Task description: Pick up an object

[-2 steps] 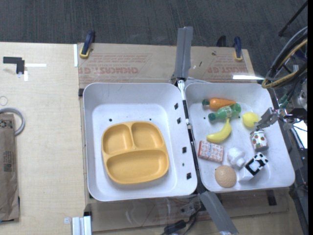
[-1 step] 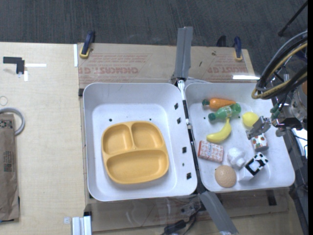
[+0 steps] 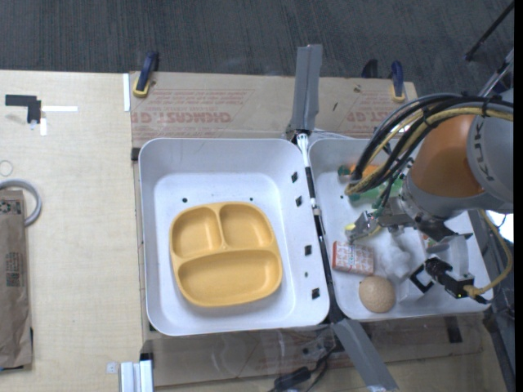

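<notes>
The grey arm with its orange band [image 3: 445,158] hangs over the right bin [image 3: 327,219]. My gripper [image 3: 364,225] is low in that bin, just above a small red and white packet [image 3: 353,258]. A tan egg-shaped ball [image 3: 377,294] lies near the bin's front edge. A crumpled white item [image 3: 398,256] sits right of the packet, partly under the wrist. An orange and green object [image 3: 365,172] lies at the back of the bin, half hidden by cables.
The left bin [image 3: 159,219] holds a yellow divided plate [image 3: 226,253]. A metal divider bar [image 3: 306,88] runs between the bins at the back. Black cables [image 3: 392,141] loop over the right bin. A brown paper bag [image 3: 12,276] lies at the far left.
</notes>
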Controlling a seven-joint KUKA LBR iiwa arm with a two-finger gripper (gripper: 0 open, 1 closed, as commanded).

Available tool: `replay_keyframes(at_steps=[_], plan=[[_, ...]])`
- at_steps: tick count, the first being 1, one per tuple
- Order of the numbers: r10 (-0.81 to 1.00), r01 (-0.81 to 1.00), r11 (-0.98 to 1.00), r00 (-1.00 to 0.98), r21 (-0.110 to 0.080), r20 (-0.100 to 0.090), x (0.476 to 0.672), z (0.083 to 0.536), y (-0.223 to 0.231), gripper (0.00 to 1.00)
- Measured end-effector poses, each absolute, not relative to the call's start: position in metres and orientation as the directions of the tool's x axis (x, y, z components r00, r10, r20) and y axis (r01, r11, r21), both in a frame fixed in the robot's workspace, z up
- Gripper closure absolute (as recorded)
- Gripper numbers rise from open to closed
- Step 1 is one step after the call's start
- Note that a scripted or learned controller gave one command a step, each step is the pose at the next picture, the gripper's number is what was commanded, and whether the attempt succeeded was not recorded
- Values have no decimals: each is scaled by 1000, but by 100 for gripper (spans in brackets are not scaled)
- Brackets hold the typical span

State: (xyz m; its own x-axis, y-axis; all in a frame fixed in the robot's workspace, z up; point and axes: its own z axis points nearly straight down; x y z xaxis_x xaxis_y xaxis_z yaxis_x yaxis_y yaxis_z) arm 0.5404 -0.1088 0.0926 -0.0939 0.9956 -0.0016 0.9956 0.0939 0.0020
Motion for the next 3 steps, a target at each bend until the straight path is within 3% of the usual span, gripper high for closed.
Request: replay_keyframes(at_steps=[1,2,3], plan=[[984,984,-179,179,0,-3,604,142,-143,0],[952,952,-307,307,-2,-2,594,91,-104,0],[990,990,-140,140,-2,-2,554,137,-150,0]])
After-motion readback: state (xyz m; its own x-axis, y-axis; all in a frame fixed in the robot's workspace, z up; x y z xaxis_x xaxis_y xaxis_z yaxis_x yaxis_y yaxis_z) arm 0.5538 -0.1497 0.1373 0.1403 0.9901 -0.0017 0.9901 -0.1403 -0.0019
